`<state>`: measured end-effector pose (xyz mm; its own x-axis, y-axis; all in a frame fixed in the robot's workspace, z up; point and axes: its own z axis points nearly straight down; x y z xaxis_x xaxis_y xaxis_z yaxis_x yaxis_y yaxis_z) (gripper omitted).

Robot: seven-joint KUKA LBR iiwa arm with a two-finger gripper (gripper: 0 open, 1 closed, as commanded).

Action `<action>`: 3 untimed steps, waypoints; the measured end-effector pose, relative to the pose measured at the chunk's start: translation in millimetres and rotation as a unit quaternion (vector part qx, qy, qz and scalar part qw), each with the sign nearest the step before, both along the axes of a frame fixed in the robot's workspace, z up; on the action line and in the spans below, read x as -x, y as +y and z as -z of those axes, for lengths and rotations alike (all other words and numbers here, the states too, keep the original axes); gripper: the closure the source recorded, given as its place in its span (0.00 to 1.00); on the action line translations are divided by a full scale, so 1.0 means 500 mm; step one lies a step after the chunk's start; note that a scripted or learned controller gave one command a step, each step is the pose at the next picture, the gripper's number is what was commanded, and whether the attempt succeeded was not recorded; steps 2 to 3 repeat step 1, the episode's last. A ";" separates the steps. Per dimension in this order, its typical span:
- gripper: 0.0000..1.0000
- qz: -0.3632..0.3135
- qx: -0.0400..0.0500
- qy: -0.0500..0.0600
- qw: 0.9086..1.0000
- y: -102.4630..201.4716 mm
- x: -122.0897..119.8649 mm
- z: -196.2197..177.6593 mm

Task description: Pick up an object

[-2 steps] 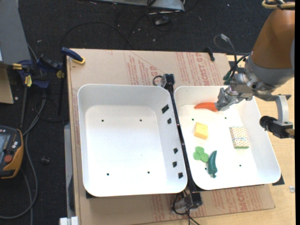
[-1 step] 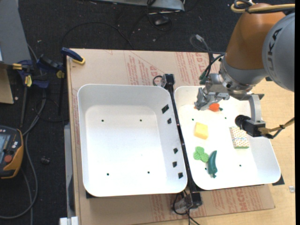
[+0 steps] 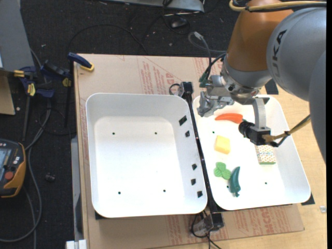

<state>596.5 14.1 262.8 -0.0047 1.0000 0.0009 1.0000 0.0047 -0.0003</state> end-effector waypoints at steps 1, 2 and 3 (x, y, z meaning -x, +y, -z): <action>1.00 0.000 0.000 0.001 1.000 0.103 -0.025 0.052; 1.00 0.000 0.000 0.001 1.000 0.103 -0.025 0.052; 1.00 0.000 0.000 0.001 1.000 0.103 -0.025 0.052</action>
